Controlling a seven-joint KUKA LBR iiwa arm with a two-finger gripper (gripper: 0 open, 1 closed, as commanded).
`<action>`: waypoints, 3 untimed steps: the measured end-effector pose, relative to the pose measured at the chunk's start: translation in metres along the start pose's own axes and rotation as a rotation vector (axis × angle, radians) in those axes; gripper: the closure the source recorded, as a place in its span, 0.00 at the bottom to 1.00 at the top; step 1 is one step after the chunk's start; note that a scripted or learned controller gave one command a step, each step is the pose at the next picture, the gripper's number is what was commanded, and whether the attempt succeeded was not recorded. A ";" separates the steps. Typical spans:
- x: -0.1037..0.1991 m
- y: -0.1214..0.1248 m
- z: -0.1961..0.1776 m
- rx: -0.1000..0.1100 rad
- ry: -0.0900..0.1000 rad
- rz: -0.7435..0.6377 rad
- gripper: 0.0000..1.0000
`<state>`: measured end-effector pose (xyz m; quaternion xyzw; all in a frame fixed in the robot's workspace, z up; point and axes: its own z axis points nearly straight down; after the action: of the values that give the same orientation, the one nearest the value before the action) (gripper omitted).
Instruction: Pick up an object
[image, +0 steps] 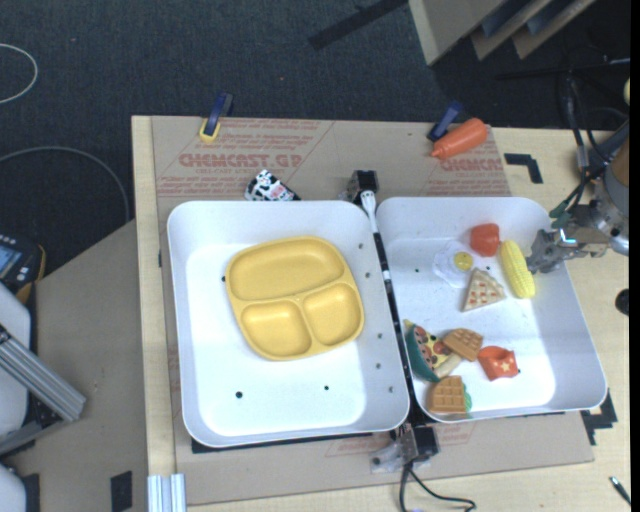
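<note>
The left bin (200, 300) holds a yellow tray (293, 296) with three compartments, and nothing in it looks disturbed. In the right bin (570, 330) the toy food lies loose: pizza (424, 352), waffles (449, 396), a sandwich wedge (484, 291), a tomato (485, 238) and corn (517, 268). At that bin's right rim, just beside the corn, sits the gripper (548, 250); how far it is open I cannot tell, and nothing shows in its grasp. So the pick appears not yet done: everything rests on the bin floor, and grasping and lifting remain.

Glossy yellow plastic tray (291, 296); smooth white bins (190, 300); matt cardboard bench (330, 150).
</note>
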<state>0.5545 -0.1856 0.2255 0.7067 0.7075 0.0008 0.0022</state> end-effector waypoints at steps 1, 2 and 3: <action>0.040 0.028 -0.007 -0.001 0.001 -0.004 1.00; 0.099 0.050 -0.001 0.000 0.002 -0.006 1.00; 0.113 0.064 -0.009 -0.001 0.001 -0.002 1.00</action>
<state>0.6186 -0.0727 0.2344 0.7061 0.7081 0.0015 0.0020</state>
